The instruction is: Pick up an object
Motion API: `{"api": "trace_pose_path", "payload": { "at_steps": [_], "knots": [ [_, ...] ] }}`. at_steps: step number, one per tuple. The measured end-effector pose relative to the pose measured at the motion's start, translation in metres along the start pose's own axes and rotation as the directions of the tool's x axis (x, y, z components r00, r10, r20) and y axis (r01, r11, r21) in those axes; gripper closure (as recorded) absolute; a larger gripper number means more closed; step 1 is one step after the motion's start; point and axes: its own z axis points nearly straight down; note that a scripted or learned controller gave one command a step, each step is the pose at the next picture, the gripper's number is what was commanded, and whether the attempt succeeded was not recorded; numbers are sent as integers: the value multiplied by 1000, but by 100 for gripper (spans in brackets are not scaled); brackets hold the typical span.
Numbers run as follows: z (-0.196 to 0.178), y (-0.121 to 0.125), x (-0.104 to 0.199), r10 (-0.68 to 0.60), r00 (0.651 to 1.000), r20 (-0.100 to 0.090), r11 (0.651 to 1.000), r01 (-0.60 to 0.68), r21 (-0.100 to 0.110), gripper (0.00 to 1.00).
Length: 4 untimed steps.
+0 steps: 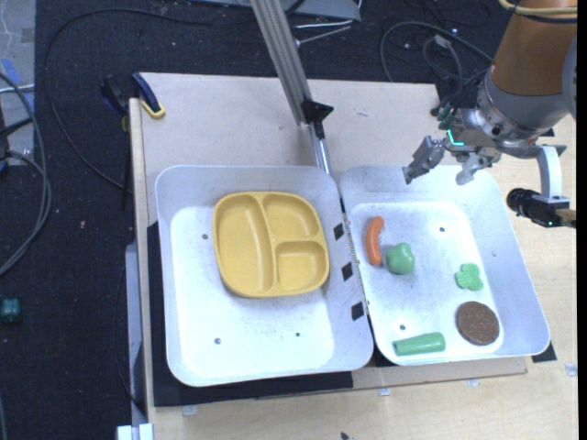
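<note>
Arm (537, 53): you are looking at the grey-and-orange arm reaching in from the right; its upper part is running off the frame, so you cannot read its full pose.
Left bin (183, 337): it is holding a yellow divided plate (271, 244), which is too broad and flat for a two-finger pinch; if the program is sending you there, expect a miss.
Right bin (514, 264): the graspable pieces are lying here, and its sloped wall is sitting close under the gripper, so a descent near the far rim is risking a finger strike on the wall.
Gripper (442, 165): it is hovering above the far edge of the right bin with its jaws spread and nothing between them.
Brown disc (478, 323): lying flat near the front corner; the fingers are likely to skid over it.
Green roll (419, 344): lying near the front wall, which may be blocking one finger.
Orange sausage (374, 240): lying just beside the green lump (400, 259); you are risking nudging one while closing on the other.
Small green piece (470, 276): its shape is too small to make out.
</note>
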Motion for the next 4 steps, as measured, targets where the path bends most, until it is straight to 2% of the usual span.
{"api": "trace_pose_path", "payload": {
  "at_steps": [1,4],
  "knots": [
    [0,0,0,0,1000,0,1000,0,0,0],
    [132,7,-1,2,1000,0,1000,-2,3,0]
  ]
}}
